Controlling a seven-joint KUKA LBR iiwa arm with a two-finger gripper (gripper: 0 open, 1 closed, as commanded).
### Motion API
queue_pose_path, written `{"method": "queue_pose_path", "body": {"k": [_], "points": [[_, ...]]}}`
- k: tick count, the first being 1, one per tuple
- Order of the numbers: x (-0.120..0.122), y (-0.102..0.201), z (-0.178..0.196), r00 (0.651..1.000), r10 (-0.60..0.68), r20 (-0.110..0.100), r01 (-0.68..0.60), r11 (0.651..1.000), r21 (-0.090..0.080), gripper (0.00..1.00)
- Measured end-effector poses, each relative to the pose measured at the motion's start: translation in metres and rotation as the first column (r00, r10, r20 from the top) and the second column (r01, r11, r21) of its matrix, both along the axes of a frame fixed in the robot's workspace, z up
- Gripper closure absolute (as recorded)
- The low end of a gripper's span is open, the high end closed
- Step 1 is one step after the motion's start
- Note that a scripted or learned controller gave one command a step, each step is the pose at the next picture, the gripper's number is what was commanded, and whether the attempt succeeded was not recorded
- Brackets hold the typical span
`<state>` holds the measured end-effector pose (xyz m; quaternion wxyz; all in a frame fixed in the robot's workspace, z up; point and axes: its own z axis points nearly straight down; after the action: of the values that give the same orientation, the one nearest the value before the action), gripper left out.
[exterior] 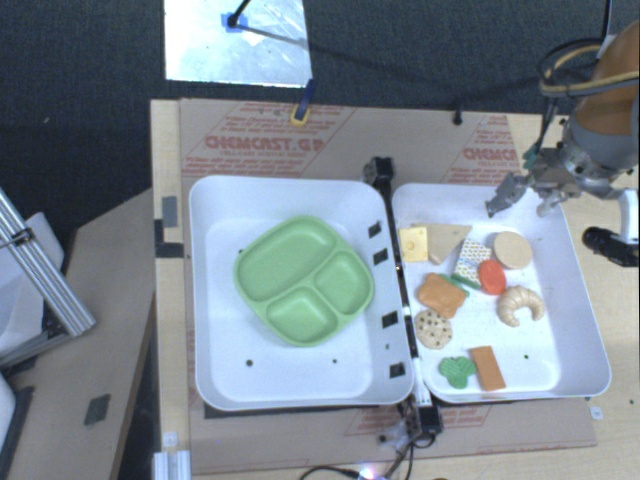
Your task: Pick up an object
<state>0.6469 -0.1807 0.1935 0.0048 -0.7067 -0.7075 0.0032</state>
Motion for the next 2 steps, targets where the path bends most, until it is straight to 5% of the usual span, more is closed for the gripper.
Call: {"method": "queue_pose_path", "body": {"k": [1, 2], "points": [[0.003, 0.000, 0.009, 1.000, 0.003, 0.013, -0.003, 1.000, -0.003, 0.00], [-0.006, -0.001, -0.048, 1.000, 0.000, 0.009, 0.000, 1.000, -0.002, 0.00]]}}
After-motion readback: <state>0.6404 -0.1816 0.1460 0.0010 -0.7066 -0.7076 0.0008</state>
